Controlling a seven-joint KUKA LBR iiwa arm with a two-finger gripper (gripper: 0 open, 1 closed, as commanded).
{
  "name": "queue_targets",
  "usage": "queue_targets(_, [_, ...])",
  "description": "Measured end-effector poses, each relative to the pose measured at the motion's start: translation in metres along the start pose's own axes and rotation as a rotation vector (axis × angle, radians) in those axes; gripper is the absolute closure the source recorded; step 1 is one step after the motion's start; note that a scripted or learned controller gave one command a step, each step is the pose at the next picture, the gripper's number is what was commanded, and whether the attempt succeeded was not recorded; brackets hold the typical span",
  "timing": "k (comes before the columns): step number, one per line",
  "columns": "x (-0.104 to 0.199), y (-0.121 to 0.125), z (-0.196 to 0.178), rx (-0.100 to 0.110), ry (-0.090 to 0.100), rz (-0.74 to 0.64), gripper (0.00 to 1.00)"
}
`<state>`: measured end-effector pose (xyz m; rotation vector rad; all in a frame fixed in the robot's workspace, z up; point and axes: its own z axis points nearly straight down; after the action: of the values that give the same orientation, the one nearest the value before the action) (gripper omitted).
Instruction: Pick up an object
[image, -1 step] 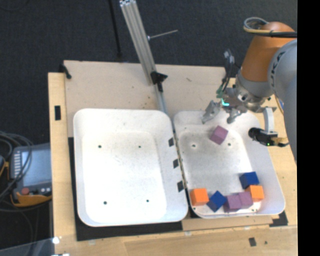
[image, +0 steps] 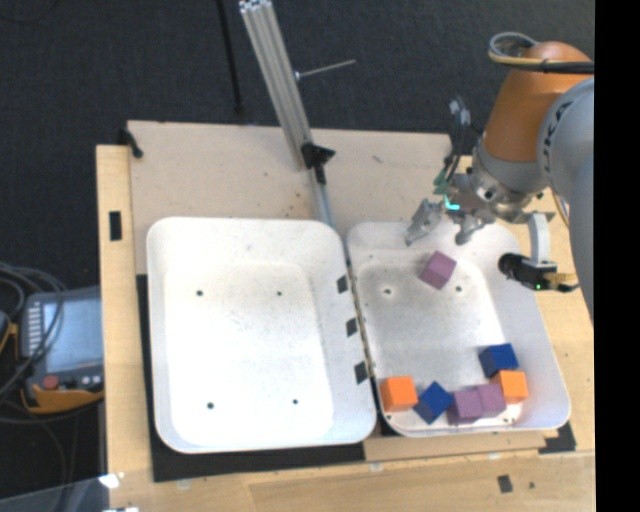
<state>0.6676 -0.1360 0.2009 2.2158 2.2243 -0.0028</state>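
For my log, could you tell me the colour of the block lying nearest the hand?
Purple; the block shows plainly in the camera view.

Purple cube tilted in right bin

A grey arm with an orange band, thin cable loop on top, and pale metal fingers.

Even overhead light, white bins bright, soft pic, faint shadows
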Motion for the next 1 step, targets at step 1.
queue_targets(1, [-0.0048,-0.0033,0.0618,0.005,0.001,0.004,0.0])
